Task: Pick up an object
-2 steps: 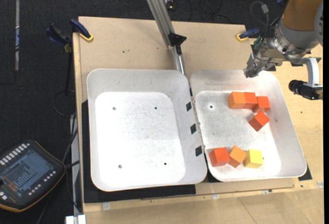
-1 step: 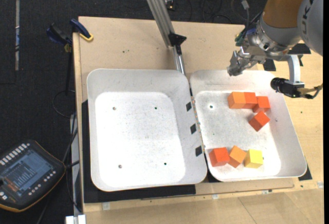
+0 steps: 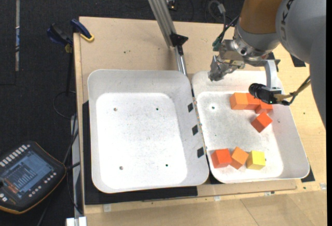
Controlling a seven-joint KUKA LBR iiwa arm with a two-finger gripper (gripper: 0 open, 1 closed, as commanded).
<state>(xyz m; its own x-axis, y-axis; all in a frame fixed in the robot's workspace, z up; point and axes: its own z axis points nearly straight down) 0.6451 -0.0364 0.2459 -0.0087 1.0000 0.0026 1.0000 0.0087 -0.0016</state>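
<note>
Several blocks lie in the right bin (image 3: 225, 126). An orange block (image 3: 240, 101) sits at its far side, with a red-orange one (image 3: 265, 106) just right of it, partly hidden by a black fitting. A red-orange cube (image 3: 261, 121) lies nearer the middle right. Along the near edge stand a red-orange cube (image 3: 222, 157), an orange cube (image 3: 239, 157) and a yellow cube (image 3: 256, 159). My gripper (image 3: 217, 73) hangs over the bin's far left rim, apart from every block, left of and behind the orange block.
The left bin (image 3: 140, 126) adjoins the right one. A slanted metal post (image 3: 161, 7) ends at the gap between the bins. A black cable fitting (image 3: 261, 92) hangs off the arm over the far blocks. A teach pendant (image 3: 23, 175) lies at the lower left.
</note>
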